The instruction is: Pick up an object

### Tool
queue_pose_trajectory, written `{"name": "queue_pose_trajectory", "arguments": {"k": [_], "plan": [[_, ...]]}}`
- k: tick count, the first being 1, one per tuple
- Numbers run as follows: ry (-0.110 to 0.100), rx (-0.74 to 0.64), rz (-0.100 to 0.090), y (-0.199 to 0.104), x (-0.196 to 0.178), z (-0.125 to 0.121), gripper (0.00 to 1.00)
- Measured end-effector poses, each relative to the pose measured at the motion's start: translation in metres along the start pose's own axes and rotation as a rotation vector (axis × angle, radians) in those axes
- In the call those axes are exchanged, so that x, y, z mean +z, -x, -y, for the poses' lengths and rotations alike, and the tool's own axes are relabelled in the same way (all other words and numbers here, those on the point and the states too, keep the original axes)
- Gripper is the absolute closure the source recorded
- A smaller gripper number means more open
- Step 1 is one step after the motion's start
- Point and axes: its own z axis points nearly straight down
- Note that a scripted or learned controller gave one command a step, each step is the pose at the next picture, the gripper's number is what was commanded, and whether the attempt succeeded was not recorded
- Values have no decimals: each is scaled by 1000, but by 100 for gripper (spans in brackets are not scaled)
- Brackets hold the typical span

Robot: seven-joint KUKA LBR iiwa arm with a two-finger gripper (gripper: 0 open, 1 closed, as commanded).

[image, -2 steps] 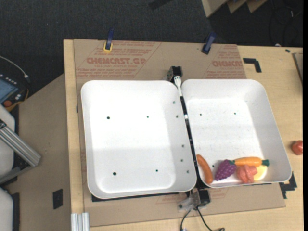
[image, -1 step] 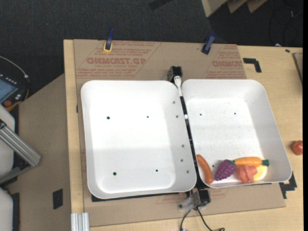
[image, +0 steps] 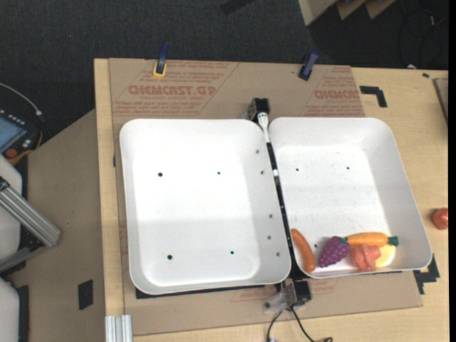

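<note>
Several toy foods lie along the near edge of the right bin [image: 356, 148]. An orange sausage-shaped piece [image: 303, 249] rests against the bin's left wall. A purple grape bunch [image: 333, 251] sits to its right. Beside the grapes lie an orange carrot with a green tip [image: 370, 239], a red piece [image: 363, 258] and a yellow piece [image: 385, 257], all touching one another.
The left bin [image: 142, 191] adjoins the right one along a dark hinge strip [image: 273, 184]. Both sit on a brown cardboard sheet [image: 214, 84] held by a yellow clip [image: 161, 65] and a blue clip [image: 309, 64]. A small red object [image: 440, 219] lies on the bench at the right.
</note>
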Motion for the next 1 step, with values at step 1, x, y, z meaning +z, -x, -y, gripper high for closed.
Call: {"name": "queue_pose_trajectory", "arguments": {"k": [1], "plan": [[0, 0, 0, 0, 0, 0, 100]]}}
